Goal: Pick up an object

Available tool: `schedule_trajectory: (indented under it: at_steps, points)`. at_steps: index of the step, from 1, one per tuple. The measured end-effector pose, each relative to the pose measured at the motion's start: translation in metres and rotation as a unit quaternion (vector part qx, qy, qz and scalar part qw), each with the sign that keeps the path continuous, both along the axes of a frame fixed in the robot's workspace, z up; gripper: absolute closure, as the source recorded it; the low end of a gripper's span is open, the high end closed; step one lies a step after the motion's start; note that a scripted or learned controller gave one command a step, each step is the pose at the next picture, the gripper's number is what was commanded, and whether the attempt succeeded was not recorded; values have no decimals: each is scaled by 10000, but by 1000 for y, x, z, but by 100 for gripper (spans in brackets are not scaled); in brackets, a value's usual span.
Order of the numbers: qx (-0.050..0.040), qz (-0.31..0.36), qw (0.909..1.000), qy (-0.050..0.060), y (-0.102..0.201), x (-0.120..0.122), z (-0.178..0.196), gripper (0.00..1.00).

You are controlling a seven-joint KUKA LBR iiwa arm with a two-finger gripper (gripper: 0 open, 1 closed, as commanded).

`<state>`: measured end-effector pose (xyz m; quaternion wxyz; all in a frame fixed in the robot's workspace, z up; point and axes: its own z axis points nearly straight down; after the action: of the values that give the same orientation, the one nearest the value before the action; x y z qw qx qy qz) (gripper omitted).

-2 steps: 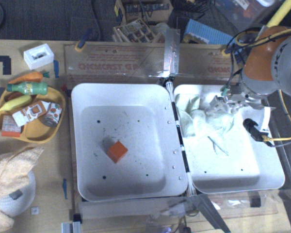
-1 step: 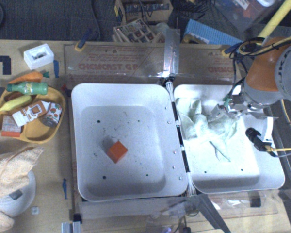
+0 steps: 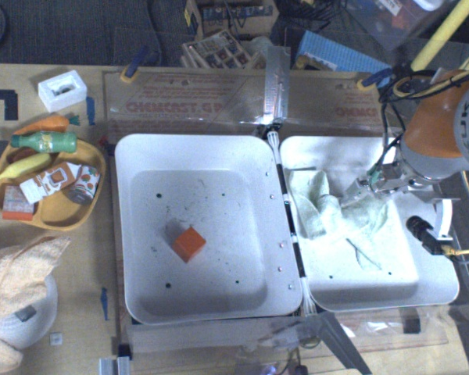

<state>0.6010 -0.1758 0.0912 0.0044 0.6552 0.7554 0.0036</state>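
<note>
An orange cube [image 3: 189, 243] lies in the left bin [image 3: 141, 162], a little left of its middle. A crumpled pale green and white cloth [image 3: 322, 206] is spread across the right bin [image 3: 430, 283]. My gripper [image 3: 373, 183] hangs over the right part of that cloth, reaching in from the right under the orange-banded wrist. A fold of the cloth is drawn up in a ridge to the fingertips, and the gripper is shut on it. The rest of the cloth rests on the bin floor.
A yellow bowl [image 3: 0, 190] of toy food and a green bottle sits at the far left of the bench. Below it lie a beige rag [image 3: 19, 276] and a small white box [image 3: 62, 90] at the back. A clear panel stands behind both bins.
</note>
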Motion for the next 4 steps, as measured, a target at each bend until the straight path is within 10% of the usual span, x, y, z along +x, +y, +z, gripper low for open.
schedule_trajectory:
  at_steps: [4]
  points:
    - [-28,892,9960,-21,59,32,0,0]
